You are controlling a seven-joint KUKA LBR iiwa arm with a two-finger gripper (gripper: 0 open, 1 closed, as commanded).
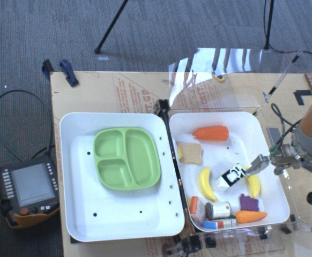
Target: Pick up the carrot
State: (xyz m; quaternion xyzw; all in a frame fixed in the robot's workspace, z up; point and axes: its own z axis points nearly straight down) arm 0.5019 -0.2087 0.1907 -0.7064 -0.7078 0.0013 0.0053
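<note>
Clearly, two white bins are set side by side on the tabletop (118, 90). The left bin (81, 213) holds a green divided plate (127, 158) with three compartments, and nothing is seen lying in those compartments.

The right bin (252, 123) holds the small things. The carrot (212, 134), orange and fairly thick, lies near the far wall of this bin, pointing left and right. A slice of bread (190, 152) is placed just in front of it, toward the left wall. A banana (206, 183) lies in the middle of the bin, and a second, smaller yellow piece (254, 186) is seen nearer the right wall. A black-and-white patterned card (232, 175) rests between these two. Along the near wall are gathered a small orange cylinder (193, 204), a can (218, 210), a purple item (248, 202), a second, thinner carrot-like piece (250, 217) and a marker (220, 224).

The hand (259, 165) is reached in from the right over the right side of the right bin, beside the card and well apart from the carrot. Whether it is spread or closed cannot be told, and nothing can be made out in it.
</note>
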